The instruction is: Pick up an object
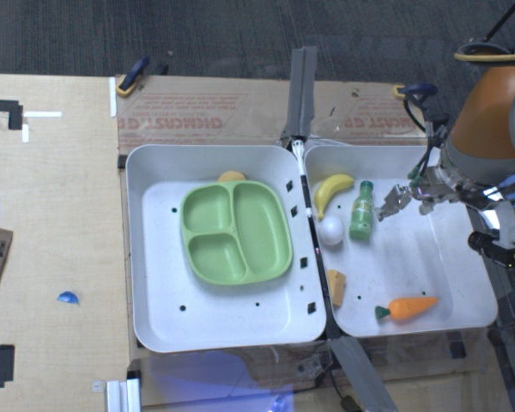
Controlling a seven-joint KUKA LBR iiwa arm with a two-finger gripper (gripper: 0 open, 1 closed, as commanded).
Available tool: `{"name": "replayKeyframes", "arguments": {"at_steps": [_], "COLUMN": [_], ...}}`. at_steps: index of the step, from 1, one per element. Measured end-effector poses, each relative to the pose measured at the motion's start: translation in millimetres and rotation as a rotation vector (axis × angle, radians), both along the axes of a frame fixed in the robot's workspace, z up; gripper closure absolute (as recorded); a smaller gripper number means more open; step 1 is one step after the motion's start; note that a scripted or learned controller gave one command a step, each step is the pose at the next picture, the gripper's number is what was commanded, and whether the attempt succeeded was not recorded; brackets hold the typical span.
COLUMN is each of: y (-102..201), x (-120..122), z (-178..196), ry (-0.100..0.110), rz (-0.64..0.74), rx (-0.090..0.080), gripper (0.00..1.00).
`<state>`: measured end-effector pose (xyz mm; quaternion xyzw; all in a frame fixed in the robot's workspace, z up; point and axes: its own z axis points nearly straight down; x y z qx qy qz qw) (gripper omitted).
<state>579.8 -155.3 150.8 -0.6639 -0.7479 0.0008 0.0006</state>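
Observation:
My gripper point(393, 202) hangs over the right bin point(446, 256), reaching in from the right, with nothing visible between its fingers. Just left of it a green bottle point(361, 212) stands upright. A yellow banana point(330, 190) lies near the bin's left wall, with a white ball point(330, 230) below it. An orange carrot point(409, 308) lies near the front of the bin. A tan piece point(336, 287) rests against the left wall.
The left bin point(154, 299) holds a green divided plate point(237, 232), with a small yellow object point(232, 177) peeking out behind it. A grey divider point(302, 93) stands between the bins at the back. Cardboard lines the bench behind them.

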Motion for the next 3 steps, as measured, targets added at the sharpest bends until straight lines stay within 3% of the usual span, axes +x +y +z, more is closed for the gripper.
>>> {"name": "replayKeyframes", "arguments": {"at_steps": [1, 2, 3], "y": [39, 38, 79], "x": [20, 20, 2], "z": [-60, -51, 40], "ry": [-0.001, -0.001, 0.0], "rz": [0.18, 0.176, -0.086], "rx": [0.0, 0.0, -0.001], "gripper": [0.0, 1.0, 1.0]}}
